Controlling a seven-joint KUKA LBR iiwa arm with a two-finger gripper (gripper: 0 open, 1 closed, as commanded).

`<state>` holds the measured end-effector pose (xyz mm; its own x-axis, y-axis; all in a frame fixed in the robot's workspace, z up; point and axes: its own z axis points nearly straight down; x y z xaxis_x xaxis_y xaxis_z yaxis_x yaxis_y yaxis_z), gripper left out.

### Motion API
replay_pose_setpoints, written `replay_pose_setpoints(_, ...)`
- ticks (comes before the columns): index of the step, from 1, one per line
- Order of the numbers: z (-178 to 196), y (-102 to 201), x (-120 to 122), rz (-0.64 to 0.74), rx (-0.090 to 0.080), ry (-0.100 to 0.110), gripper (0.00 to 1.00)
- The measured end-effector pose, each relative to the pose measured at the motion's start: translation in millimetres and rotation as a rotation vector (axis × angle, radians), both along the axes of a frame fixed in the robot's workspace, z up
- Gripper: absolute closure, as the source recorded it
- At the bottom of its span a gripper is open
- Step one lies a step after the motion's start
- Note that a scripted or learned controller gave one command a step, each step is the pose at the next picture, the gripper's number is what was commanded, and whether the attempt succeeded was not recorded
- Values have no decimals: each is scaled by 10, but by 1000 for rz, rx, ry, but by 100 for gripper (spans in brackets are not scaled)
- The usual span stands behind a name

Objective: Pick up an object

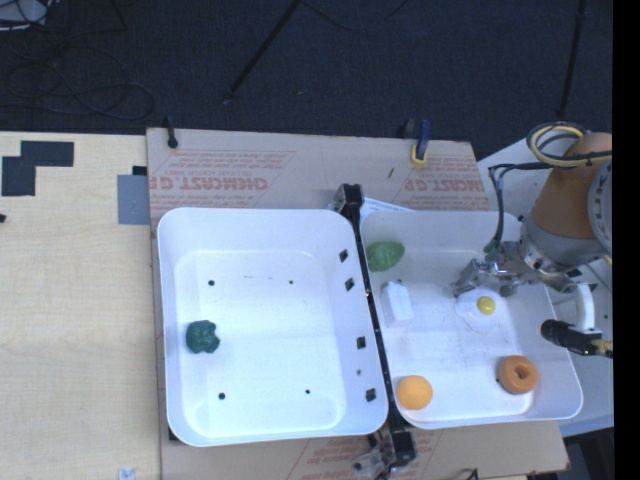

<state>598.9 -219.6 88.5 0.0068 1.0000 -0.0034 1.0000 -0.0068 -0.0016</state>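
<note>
Spreading widest, the left bin (262,323) offers open floor, bearing a dark green lump (203,337) near its left wall. Right bin (470,318): gripper (487,281), fingers' state untellable, above a fried-egg toy (483,308); doughnut (517,374), orange ball (414,392) near the front rim. Cardboard print unreadable.

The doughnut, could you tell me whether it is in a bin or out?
In: the doughnut lies on the floor of the right bin, near its front right corner.

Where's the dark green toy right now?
The dark green toy lies in the left bin, near its left wall, alone and apart from the items in the right bin.
</note>
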Motion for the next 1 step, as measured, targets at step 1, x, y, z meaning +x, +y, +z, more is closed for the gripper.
replay_pose_setpoints(1,1308,45,-132,5,0,-11,0)
